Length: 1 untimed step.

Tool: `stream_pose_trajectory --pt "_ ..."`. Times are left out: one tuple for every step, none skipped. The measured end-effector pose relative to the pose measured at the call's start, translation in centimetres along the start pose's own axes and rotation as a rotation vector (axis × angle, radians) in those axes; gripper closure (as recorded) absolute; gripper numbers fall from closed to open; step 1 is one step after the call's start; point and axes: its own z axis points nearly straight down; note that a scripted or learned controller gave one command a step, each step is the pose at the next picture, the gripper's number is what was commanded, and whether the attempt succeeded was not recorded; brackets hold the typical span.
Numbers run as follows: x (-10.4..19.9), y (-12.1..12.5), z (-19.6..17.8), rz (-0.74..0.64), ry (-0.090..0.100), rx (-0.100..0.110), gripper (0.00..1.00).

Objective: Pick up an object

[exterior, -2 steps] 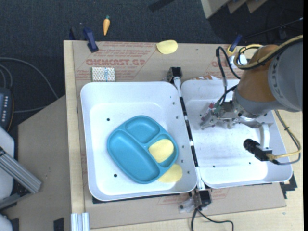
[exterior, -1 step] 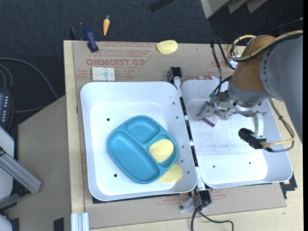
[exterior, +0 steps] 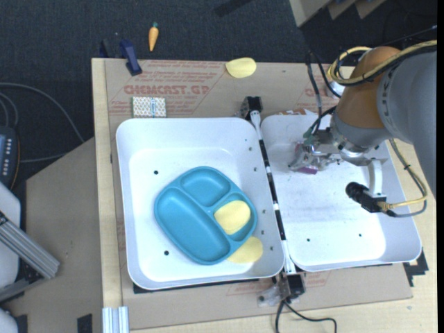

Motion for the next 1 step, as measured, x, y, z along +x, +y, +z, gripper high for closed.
stream_pose_trajectory --pt "7.40 -3.96 -9.10 -0.001 0.001 0.001 1.00"
